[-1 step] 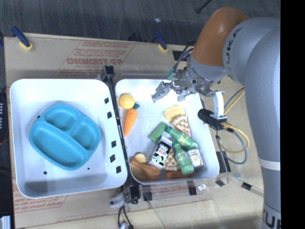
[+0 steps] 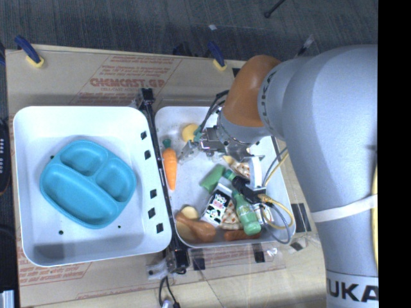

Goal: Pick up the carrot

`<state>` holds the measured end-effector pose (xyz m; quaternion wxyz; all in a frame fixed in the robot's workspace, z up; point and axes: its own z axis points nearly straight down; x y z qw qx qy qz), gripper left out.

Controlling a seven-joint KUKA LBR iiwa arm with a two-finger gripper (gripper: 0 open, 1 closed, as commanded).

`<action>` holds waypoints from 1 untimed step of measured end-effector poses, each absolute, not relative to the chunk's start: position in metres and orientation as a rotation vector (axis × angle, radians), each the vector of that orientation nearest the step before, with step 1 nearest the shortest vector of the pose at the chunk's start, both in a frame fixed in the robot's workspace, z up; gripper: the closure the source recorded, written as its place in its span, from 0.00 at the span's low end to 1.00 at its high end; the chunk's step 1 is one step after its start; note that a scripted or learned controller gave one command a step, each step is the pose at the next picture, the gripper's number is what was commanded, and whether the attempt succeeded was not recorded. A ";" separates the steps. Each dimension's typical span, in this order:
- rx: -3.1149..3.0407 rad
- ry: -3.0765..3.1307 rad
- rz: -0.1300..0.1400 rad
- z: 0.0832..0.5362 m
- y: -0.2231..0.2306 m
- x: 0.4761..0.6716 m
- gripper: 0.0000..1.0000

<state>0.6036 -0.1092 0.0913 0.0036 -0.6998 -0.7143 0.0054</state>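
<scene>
The orange carrot with a green top lies lengthwise along the left wall of the right bin, its top pointing to the back. My gripper hangs just right of the carrot's top end, over the bin's back half, and nothing shows in its grasp. The grey arm with its orange band comes in from the right and covers the bin's right side.
A yellow fruit sits behind the gripper. Green bottles, a cow-patterned carton and brown bread-like items crowd the right bin's front. The left bin holds a blue divided plate.
</scene>
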 end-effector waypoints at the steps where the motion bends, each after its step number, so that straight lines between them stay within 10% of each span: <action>1: -2.599 -1.735 0.032 0.089 -0.100 0.624 0.00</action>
